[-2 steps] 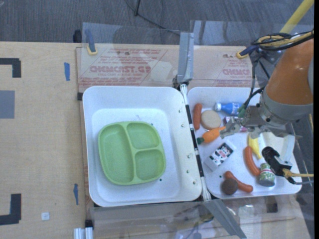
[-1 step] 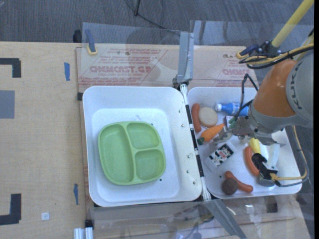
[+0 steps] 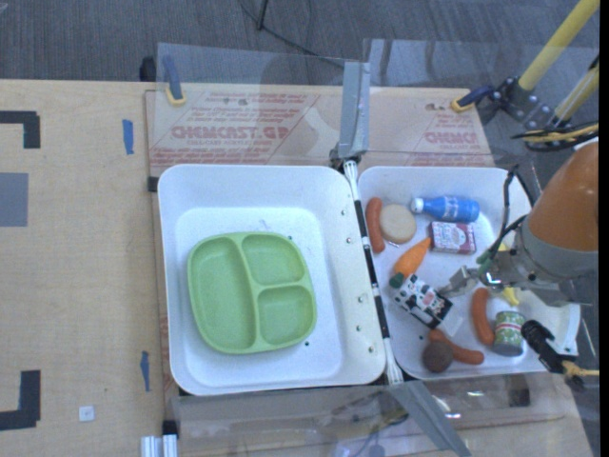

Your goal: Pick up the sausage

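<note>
Below, you are looking at two white bins lying side by side on the bench.

Left bin (image 3: pixel 181 284): it is holding a green divided plate (image 3: pixel 252 291), three compartments, lying flat near the bin's middle.

Right bin (image 3: pixel 381 184): it is holding the loose items.
- Sausage (image 3: pixel 375 225): reddish, lying lengthwise along the bin's left wall near the far corner, touching a round tan bun (image 3: pixel 398 225) on its right.
- Blue bottle (image 3: pixel 447 208): lying on its side just beyond a small pink carton (image 3: pixel 453 237).
- Carrot (image 3: pixel 411 257): orange, lying at a slant below the bun, its lower end meeting a black-and-white box (image 3: pixel 422 299).
- Second sausage (image 3: pixel 482 315): you are seeing it near the bin's right side, just beside a small green-labelled can (image 3: pixel 509 332).
- Third sausage (image 3: pixel 457 349): lying near the front wall, touching a dark brown round piece (image 3: pixel 438 355).

Gripper (image 3: pixel 476 276): it is hanging over the right half of the right bin, under the arm's grey wrist and orange band (image 3: pixel 571 208), just above the second sausage and well apart from the sausage at the left wall. Nothing is sitting between its fingers as far as you can see; whether the jaws are spread or closed, you cannot tell at this size.
</note>
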Robot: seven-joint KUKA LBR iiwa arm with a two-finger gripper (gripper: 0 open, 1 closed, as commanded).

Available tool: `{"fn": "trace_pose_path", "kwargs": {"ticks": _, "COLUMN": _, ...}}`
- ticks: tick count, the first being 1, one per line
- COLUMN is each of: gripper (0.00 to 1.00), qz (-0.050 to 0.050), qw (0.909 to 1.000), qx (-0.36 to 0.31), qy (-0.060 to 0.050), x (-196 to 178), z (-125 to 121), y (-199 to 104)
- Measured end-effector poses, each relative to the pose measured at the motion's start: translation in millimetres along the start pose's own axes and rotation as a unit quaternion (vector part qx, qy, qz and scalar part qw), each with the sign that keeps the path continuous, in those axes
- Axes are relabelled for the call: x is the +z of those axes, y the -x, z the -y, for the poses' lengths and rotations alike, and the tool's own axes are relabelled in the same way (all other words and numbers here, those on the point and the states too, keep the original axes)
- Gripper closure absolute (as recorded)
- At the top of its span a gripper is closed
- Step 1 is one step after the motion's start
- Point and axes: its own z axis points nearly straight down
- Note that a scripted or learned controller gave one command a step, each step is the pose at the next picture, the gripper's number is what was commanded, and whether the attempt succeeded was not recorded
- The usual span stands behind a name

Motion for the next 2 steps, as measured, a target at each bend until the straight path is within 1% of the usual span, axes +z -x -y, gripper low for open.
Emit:
{"fn": "trace_pose_path", "kwargs": {"ticks": 1, "gripper": 1.00, "qz": 0.009, "qw": 1.0000, "qx": 0.004, "qy": 0.002, "x": -8, "z": 1, "y": 7}}
{"fn": "trace_pose_path", "kwargs": {"ticks": 2, "gripper": 1.00, "qz": 0.014, "qw": 0.9993, "qx": -0.034, "qy": -0.002, "x": -48, "z": 24, "y": 18}}
